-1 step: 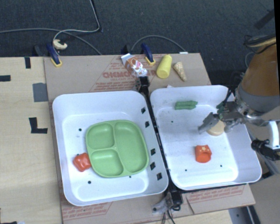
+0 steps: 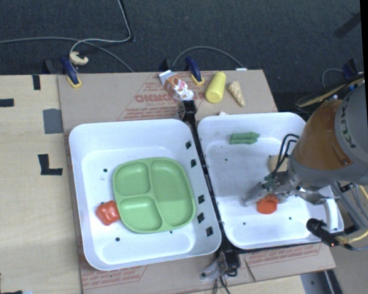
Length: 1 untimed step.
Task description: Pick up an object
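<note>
In the right bin [image 2: 240, 236], my gripper [image 2: 261, 196] hangs low over the floor, reaching in from the right. A small orange-red object [image 2: 267, 205] lies right at the gripper's tip, touching or just under it; I cannot make out whether it is held. A green oblong piece [image 2: 243, 138] rests near the bin's far wall. A pale beige item [image 2: 273, 163] peeks out beside the arm's wrist, partly hidden by it. The arm's orange band [image 2: 322, 141] covers the bin's right side.
The left bin [image 2: 86, 181] holds a green divided plate [image 2: 154, 194] and a red-orange piece [image 2: 107, 212] by its left wall. Behind the bins on the cardboard lie a yellow object [image 2: 216, 87], a tan cone [image 2: 237, 93] and a small packet [image 2: 178, 87].
</note>
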Tool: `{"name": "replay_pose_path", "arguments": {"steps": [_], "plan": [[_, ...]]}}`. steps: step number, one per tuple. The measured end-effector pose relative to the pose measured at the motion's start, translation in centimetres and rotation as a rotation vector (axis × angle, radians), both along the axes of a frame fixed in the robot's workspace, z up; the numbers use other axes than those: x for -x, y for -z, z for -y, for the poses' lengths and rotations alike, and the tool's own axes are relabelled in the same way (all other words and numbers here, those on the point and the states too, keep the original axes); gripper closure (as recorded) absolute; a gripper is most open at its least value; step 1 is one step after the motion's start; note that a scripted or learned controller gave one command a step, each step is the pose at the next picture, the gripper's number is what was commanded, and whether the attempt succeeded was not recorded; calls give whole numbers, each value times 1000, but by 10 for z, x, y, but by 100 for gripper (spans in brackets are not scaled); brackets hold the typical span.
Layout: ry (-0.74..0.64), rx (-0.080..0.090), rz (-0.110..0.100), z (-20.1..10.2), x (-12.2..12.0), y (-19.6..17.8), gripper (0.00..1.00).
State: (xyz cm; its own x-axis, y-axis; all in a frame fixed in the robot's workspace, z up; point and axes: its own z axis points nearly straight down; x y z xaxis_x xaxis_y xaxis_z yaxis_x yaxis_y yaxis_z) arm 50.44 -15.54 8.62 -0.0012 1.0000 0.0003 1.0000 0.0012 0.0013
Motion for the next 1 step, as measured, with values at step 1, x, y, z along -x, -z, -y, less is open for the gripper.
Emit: {"name": "replay_pose_path", "arguments": {"steps": [1], "plan": [[1,2,2,1,-1,-10,100]]}}
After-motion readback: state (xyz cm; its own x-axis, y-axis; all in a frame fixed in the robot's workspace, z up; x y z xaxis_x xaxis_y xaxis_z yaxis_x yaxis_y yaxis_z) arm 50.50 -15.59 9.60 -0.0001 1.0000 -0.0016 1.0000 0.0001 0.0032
